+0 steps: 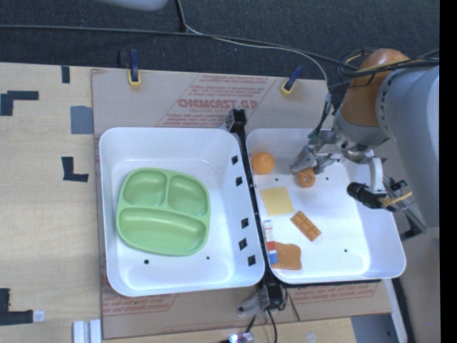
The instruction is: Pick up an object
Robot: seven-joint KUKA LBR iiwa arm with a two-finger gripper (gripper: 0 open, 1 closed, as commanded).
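Hand [308,164] above five food pieces

Five small items are seen in the right bin [371,259]. An orange ball [263,163] sits near the left wall at the far end. A small round orange-brown piece [306,179] lies right of it, touching the gripper [308,164] tips. A flat yellow square [277,200] lies mid-bin, an orange waffle-textured bar [305,226] lies tilted beside it, and a brown toast-like slab [288,256] rests at the near left corner.
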